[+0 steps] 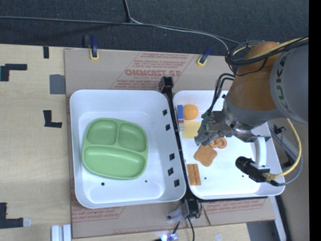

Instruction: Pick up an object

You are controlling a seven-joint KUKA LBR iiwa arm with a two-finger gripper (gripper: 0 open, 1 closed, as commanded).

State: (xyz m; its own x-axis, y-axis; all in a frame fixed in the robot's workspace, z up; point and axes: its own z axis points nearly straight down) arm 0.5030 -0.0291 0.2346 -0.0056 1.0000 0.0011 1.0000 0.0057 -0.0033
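The arm (pixel 266 92) looms over the right bin (pixel 225 185); its hand (pixel 209 134), grip state unclear, hovers at the pretzel (pixel 218 143). Descend straight, clear of the cracker (pixel 205 156) beside it.

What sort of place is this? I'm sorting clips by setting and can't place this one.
Most likely a robotics lab test bench, not a kitchen: a grey arm reaches over two white bins clamped on a cardboard sheet, with a green divided plate and toy food pieces.

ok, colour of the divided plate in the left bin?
Light green; the divided plate shows clearly in the camera view.
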